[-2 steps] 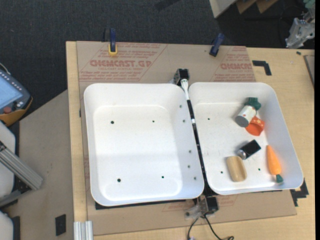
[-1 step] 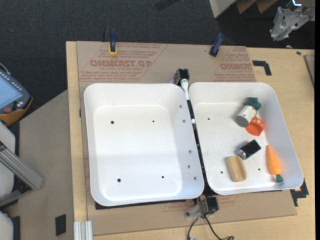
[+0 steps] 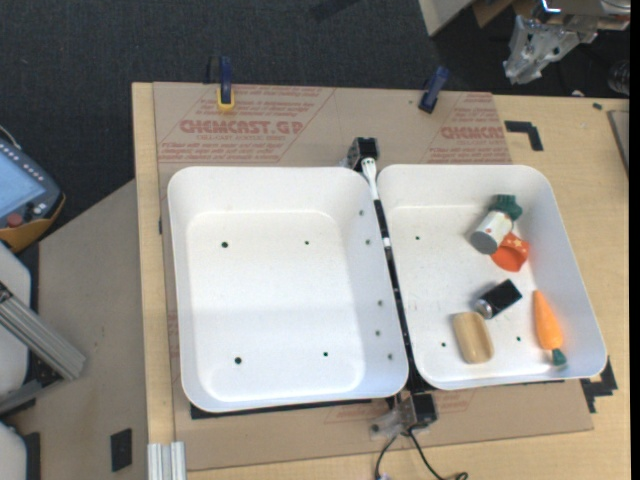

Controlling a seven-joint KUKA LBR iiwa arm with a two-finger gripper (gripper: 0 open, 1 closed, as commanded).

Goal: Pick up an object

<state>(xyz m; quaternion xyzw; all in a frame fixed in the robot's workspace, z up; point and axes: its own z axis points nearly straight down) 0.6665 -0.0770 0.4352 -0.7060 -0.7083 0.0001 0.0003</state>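
Top right, gripper (image 3: 535, 53) off the bench, grip state unclear; carrot (image 3: 547, 325) etc. in right bin (image 3: 440, 363).

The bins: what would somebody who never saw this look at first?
Probably the little pile of things in the right bin: an orange carrot by its right wall, a tan block near the front, and a small black thing between them. The left bin is one big white shape beside it.

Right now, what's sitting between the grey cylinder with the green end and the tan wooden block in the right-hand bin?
In the camera view, a small black rectangular object lies between the grey cylinder and the tan wooden block.
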